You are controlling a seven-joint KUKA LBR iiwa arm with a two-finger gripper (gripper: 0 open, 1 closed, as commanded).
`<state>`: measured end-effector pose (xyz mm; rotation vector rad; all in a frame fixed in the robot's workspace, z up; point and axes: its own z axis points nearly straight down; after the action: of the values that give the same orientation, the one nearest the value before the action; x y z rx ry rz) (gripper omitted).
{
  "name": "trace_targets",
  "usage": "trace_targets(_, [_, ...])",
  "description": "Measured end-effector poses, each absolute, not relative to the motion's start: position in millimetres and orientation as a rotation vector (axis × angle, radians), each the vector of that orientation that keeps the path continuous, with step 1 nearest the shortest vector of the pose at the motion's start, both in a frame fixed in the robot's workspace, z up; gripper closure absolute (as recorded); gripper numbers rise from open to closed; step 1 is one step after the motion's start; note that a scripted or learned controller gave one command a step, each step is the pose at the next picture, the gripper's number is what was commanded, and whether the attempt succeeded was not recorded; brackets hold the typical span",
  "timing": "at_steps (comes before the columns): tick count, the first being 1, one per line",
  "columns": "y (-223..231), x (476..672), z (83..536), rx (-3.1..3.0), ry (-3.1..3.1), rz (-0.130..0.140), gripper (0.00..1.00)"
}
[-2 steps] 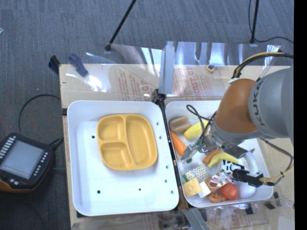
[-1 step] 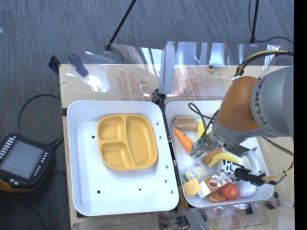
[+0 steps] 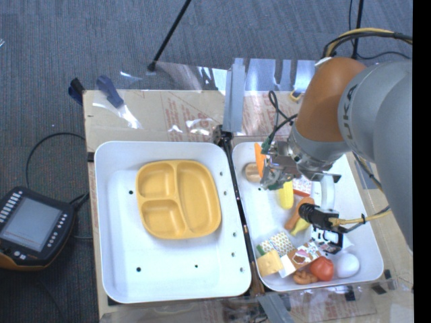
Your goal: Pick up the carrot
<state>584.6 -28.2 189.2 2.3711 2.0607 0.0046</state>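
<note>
Near the front edge of the right bin (image 3: pixel 374 251) lie a red tomato (image 3: pixel 322 268), a white egg (image 3: pixel 347 265), a yellow cheese wedge (image 3: pixel 269 264) and some small printed packets (image 3: pixel 304 254), all close together. Behind them, toward the middle of that bin, I see an orange piece (image 3: pixel 296 219) beside a yellow piece (image 3: pixel 287 195).

My gripper (image 3: pixel 273 178) hangs over the back left part of the right bin, close to the wall between the two bins. I cannot tell how its grip stands, because my wrist covers it. The carrot (image 3: pixel 258 159) lies just beside my gripper, at the back left corner of the right bin, narrow and orange, partly hidden by my hand.

On the left bin (image 3: pixel 114 261) rests a yellow divided plate (image 3: pixel 178 198), near its middle.
</note>
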Motion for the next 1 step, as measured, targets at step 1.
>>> trace_targets(1, [-15.1, 571.8, 187.2, 2.617, 1.747, -0.01, 1.0])
